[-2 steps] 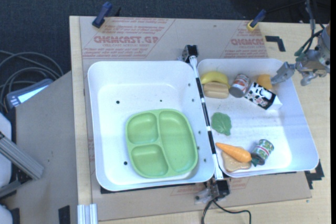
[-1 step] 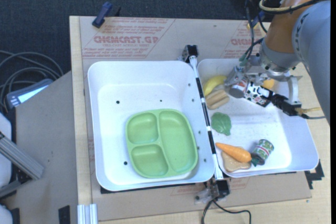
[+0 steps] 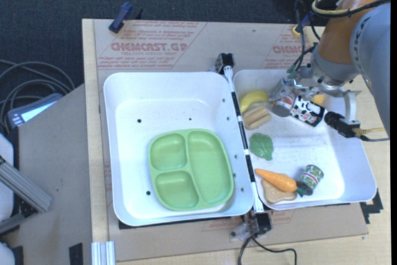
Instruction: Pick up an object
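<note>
While the grey arm [image 3: 366,40] with its orange band reaches in from the right, its hand [image 3: 296,102] is low over the far part of the right bin [image 3: 353,152]. Around the hand I see metal parts and a black and white piece, but I cannot tell how far it is open, and I cannot tell if anything is between its tips.

Just beside the hand, on its left, a yellow banana [image 3: 253,98] lies against the bin's left wall, and a tan bread roll [image 3: 257,116] touches it on the near side. A green leafy piece [image 3: 262,146] lies a little nearer, apart from the roll. At the near left corner an orange carrot [image 3: 276,180] rests across a slice of toast [image 3: 278,194], and a small can with a green label [image 3: 310,178] lies tilted just beside the carrot's right end.

The left bin [image 3: 124,133] holds a light green tray with three compartments [image 3: 190,168]. Both bins stand side by side on a brown surface [image 3: 180,40] with red print.
</note>
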`<state>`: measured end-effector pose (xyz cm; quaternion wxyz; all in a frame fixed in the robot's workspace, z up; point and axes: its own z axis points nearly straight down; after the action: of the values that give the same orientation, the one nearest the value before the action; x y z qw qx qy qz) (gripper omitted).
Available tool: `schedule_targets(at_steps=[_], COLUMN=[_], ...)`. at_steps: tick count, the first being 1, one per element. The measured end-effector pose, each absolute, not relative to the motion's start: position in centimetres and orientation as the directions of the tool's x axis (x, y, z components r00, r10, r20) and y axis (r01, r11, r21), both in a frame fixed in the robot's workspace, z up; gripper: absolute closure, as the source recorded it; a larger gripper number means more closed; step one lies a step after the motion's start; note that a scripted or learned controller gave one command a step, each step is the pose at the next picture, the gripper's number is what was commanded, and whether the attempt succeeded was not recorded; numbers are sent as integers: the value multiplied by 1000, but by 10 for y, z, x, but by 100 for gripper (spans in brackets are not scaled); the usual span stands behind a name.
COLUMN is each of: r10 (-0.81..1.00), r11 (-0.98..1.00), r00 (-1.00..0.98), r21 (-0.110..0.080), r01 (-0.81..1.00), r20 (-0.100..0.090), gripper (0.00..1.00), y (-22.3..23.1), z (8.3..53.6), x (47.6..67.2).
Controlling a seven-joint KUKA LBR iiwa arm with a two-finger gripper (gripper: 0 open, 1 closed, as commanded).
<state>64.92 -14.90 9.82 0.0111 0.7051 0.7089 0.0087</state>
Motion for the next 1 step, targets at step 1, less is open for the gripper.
schedule_targets(at_steps=[1], r10=[1000], r11=[1], r00=[-1], r21=[30], r01=[1000], r20=[-15], gripper=[0], y=[-127], z=[98], x=[648])
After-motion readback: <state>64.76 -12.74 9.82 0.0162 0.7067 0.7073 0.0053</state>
